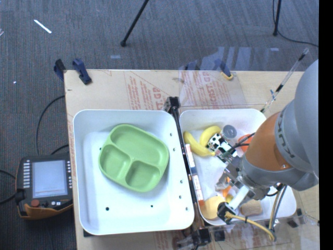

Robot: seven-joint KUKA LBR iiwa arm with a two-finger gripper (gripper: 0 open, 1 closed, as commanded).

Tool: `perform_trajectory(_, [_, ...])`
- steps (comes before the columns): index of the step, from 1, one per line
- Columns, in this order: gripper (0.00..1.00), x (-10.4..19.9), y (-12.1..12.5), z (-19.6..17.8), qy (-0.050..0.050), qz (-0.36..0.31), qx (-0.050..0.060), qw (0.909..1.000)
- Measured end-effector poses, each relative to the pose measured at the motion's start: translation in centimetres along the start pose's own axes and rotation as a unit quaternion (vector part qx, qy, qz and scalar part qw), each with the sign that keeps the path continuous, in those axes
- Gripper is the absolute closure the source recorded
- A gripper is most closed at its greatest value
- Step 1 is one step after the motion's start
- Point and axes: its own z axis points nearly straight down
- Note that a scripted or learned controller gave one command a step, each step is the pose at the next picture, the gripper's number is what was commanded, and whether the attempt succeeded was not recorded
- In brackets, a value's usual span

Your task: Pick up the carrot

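A small patch of orange, the carrot (227, 194), shows in the near part of the right bin (257, 114). The rest of it is hidden under the arm. My gripper (228, 185) is low inside that bin, directly over the orange patch, with the grey wrist and orange band (263, 150) above it to the right. The view does not show whether the carrot is between the jaws.
A yellow banana (200, 142), a grey round cap (229, 132) and a black-and-white patterned item (219, 142) lie in the right bin's far half. A pale yellow round piece (210, 208) and a tan piece (253, 208) lie near its front wall. The left bin (86, 191) holds a green divided plate (133, 157).
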Motion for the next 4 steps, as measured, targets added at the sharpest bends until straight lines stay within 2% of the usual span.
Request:
perform_trajectory(1, [1.0, 3.9, -4.5, -9.1, 0.001, 0.131, -0.002, 0.9914])
perform_trajectory(2, [1.0, 1.3, -1.6, -9.0, -0.001, 0.003, -0.001, 1.0])
perform_trajectory(3, [1.0, 1.2, -1.6, -9.6, -0.004, 0.004, 0.004, 1.0])
perform_trajectory(4, [0.0, 1.2, -1.6, -9.6, -0.004, 0.004, 0.004, 1.0])
